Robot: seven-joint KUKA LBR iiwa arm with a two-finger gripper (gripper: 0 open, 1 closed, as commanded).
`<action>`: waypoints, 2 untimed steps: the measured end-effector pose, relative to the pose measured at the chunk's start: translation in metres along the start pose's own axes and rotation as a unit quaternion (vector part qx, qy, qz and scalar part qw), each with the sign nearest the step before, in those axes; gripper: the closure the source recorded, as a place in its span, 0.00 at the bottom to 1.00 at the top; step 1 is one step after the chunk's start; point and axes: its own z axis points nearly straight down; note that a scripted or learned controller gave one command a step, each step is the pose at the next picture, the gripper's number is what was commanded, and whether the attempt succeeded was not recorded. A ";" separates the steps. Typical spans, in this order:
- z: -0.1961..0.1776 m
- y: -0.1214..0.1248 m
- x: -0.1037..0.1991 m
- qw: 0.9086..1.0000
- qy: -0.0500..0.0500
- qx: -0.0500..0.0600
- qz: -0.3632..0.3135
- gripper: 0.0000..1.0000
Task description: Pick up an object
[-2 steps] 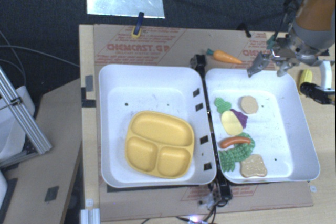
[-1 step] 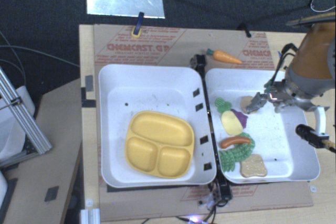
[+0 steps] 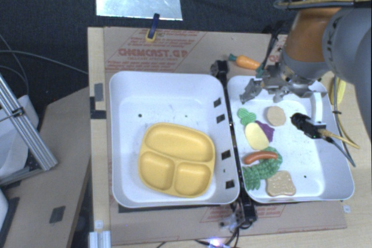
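Note:
My gripper [image 3: 264, 96] hangs open over the back left part of the right bin [image 3: 331, 180], nothing between its fingers. Just in front of it lie a round beige cookie [image 3: 276, 116] and a small green piece [image 3: 245, 115]. Further forward are a yellow lemon-like piece [image 3: 254, 136] against a purple eggplant [image 3: 267, 131], a red sausage [image 3: 260, 156] lying on green leafy pieces [image 3: 260, 169], and a slice of toast [image 3: 281, 184] near the front wall.
The left bin [image 3: 125, 96] holds a yellow divided tray [image 3: 176, 158]. An orange carrot [image 3: 246, 61] lies on the cardboard behind the right bin. A blue and yellow clip [image 3: 153, 27] sits at the cardboard's back edge.

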 end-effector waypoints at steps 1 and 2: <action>0.041 -0.073 -0.034 1.000 -0.001 0.007 0.008 0.00; 0.105 -0.073 -0.031 1.000 -0.001 0.005 0.006 0.00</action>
